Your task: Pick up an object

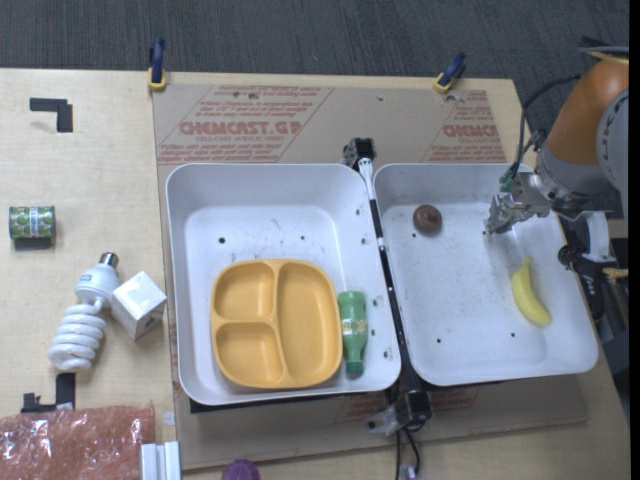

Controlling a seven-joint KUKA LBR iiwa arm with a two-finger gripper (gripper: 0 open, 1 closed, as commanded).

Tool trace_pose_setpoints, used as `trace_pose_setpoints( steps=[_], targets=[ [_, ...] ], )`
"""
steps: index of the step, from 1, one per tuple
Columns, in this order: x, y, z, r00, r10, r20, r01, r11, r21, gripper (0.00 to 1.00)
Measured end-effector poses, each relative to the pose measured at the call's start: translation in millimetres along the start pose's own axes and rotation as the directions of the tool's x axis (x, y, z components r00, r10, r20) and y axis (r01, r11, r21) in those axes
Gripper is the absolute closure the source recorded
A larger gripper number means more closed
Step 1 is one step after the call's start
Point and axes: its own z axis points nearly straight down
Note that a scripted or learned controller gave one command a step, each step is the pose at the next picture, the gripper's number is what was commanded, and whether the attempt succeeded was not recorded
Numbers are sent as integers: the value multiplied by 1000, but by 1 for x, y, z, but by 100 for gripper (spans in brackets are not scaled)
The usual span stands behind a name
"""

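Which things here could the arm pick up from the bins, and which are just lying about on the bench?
In the bins, for picking:
banana
brown round thing
yellow divided plate
green bottle
The pincer hangs over the right bin.

Lying about on the bench:
spiral bulb
white cube
green can

Pale wood bench [90, 178] carries two white bins [190, 268], far from gripper [503, 215]: bulb [82, 313], cube [138, 304], can [31, 224].
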Motion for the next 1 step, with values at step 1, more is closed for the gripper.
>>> trace_pose_setpoints(
  steps=[1],
  targets=[
    [1, 0, 0, 1000, 0, -2, 0, 1000, 1, 0]
  ],
)
